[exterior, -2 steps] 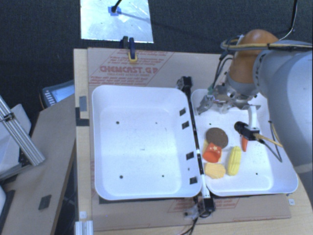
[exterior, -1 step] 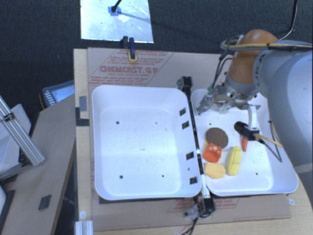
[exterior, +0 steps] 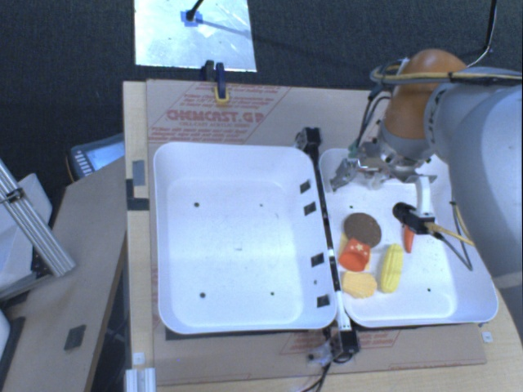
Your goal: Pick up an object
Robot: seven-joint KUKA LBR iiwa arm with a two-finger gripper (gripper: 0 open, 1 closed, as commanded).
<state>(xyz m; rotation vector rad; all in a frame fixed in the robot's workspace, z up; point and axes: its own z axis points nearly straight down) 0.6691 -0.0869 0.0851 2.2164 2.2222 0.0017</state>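
Several toy food items lie in the right bin [exterior: 433, 300]. A brown round disc [exterior: 362, 229] sits near the bin's middle, with a red-orange piece [exterior: 355, 255] just in front of it. A yellow lump [exterior: 359, 284] and a yellow corn cob [exterior: 392, 268] lie nearer the front. A small orange carrot-like piece [exterior: 408, 239] rests to the right of the disc. My gripper [exterior: 345, 175] hangs over the back left corner of the right bin, behind the disc and apart from it. I see nothing held in it.
The left bin [exterior: 237, 235] is beside the right one, with a black-clipped divider [exterior: 323, 219] between them. The grey arm [exterior: 482, 162] covers the right bin's back right part. A cardboard sheet [exterior: 216, 113] lies behind the bins.
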